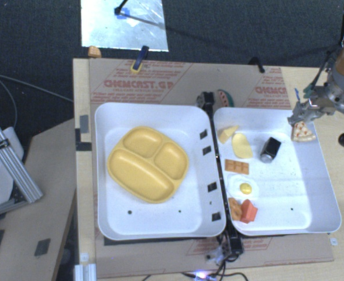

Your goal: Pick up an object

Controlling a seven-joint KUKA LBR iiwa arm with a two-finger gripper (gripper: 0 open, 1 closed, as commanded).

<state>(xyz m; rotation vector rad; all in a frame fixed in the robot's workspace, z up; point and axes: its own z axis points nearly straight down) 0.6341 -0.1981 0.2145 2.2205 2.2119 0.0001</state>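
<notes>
Two-finger gripper [302,115] at right white bin's [321,192] far right rim, closed on triangular pizza-slice toy [303,132], which hangs just beneath it. Grasp looks made; lift clear of bin left.

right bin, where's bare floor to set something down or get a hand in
The right bin is bare along its right half, from the black can down to the near rim. Its left edge is crowded: cheese wedge, yellow piece, cracker, fried egg, red piece. The claw hovers over the pizza slice at the far right corner.
</notes>
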